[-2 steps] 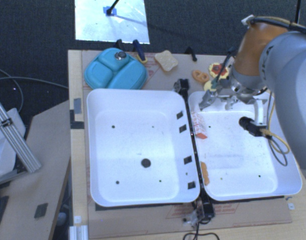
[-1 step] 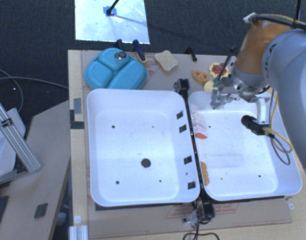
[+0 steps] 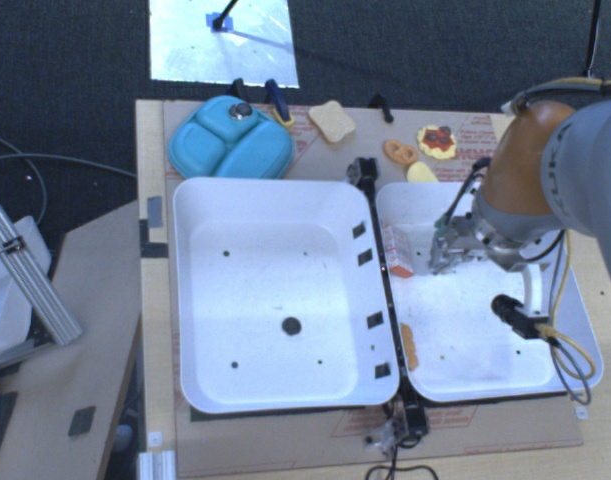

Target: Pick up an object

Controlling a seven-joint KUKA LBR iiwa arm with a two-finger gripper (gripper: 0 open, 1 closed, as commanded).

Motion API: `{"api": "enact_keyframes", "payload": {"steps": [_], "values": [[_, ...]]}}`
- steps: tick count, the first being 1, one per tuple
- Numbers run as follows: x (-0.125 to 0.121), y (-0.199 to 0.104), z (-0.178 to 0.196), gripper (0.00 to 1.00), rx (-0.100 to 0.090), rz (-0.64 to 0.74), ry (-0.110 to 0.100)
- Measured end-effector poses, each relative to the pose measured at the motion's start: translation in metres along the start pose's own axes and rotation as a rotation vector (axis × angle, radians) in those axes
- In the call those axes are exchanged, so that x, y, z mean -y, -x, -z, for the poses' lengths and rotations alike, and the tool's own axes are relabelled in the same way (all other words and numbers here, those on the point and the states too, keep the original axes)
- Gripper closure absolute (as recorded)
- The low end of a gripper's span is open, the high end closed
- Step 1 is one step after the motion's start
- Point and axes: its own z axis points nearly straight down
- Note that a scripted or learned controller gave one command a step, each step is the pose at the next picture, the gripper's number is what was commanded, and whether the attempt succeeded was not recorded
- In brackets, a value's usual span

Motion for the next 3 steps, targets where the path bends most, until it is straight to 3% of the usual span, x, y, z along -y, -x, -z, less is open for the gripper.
{"api": "enact_keyframes", "payload": {"steps": [1,2,3], "values": [[0.031,-0.128,0.082,1.0,-0.004,0.017,0.014],[0.086,-0.146,0.076,1.0,0.0,0.008,0.005],[0.101,-0.165,0.244,1.0,-0.004,0.009,0.028]]}}
